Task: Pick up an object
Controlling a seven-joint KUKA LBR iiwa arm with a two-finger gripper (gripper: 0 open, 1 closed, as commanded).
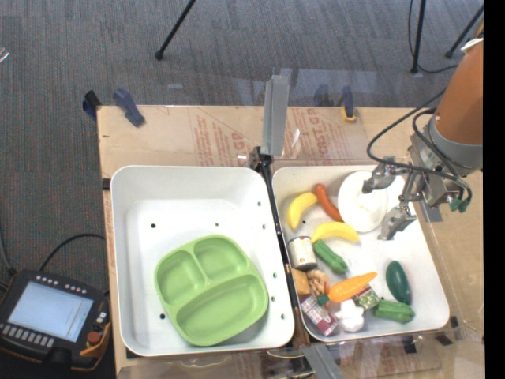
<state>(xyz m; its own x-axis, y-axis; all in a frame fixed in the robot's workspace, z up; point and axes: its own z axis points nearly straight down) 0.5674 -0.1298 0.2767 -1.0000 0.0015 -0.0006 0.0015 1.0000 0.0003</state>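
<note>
My gripper [387, 204] hangs over the back right of the right bin [432, 268], its two fingers spread open above a white plate [359, 205], with nothing between them. In that bin lie two yellow bananas [301, 208] [334, 231], a red-orange chili [327, 202], a small can [301, 253], a green cucumber [331, 257], an orange carrot [352, 287], a dark green avocado [398, 281], a green pepper [394, 311] and small packets [319, 314] at the front.
The left bin [150, 204] holds a green divided plate [211, 290]. A grey upright post [274, 121] stands behind the join of the bins. A teach pendant [51, 314] lies on the floor at left. Tripod legs [180, 18] stand behind the bench.
</note>
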